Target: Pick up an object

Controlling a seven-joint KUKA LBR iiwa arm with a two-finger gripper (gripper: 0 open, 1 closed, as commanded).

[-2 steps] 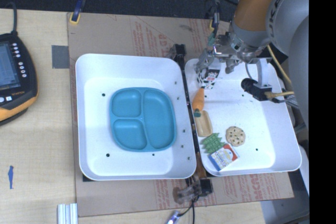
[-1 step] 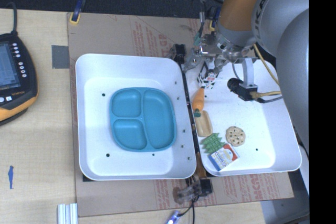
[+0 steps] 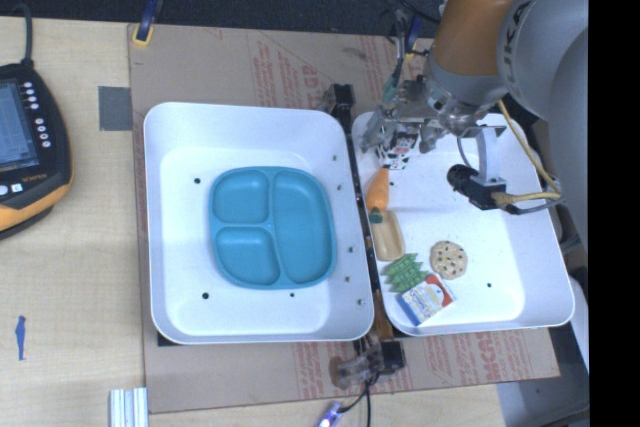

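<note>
A divided plate [image 3: 271, 226] lies in the left bin [image 3: 170, 130] — cookie [image 3: 448, 260] (and carrot [image 3: 377, 191]) in the right bin [image 3: 530, 255].

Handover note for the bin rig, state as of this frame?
Gripper: low over the far left corner of the right bin; nothing seen held.
Right bin, along its left side: carrot, tan block, green toy, small packet, cookie.
Left bin: blue divided plate.
Done: no pick yet.
Left: grasp one item, probably the carrot, and lift.
</note>
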